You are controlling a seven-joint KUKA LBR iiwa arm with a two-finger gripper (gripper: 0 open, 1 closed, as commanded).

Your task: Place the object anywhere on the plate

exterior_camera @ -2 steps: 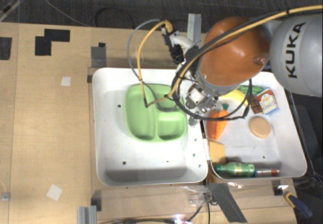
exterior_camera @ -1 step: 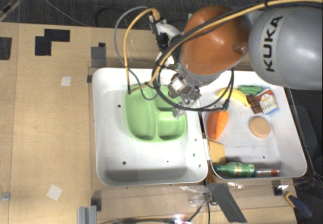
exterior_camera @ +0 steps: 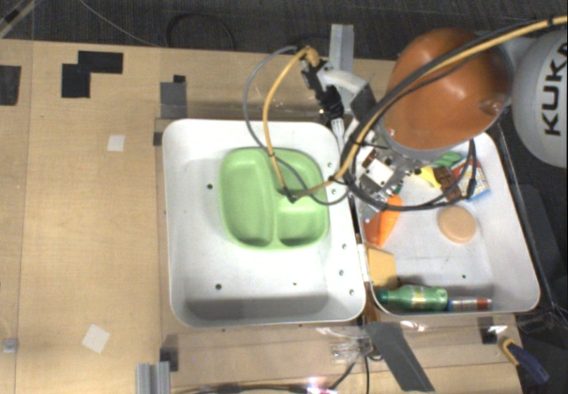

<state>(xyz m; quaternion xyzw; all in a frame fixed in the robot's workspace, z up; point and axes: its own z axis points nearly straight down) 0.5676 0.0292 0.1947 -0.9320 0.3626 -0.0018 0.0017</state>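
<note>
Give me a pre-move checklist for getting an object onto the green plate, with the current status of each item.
1. Green plate sits flat in the left bin: ok.
2. Plate surface free: not ok, cables hang across its right half.
3. Objects available in the right bin: ok; green bottle, tan disc and orange piece lie there.
4. Object held: cannot tell, the wrist hides the grasp area.
5. Arm position: ok, wrist hangs above the right bin's far left part.

Two bins side by side on the tabletop [exterior_camera: 80, 232]

The green divided plastic plate [exterior_camera: 266, 199] lies in the left white bin [exterior_camera: 191, 290]; the green glass bottle [exterior_camera: 413, 298] lies along the right white bin's [exterior_camera: 517, 272] front wall.
</note>
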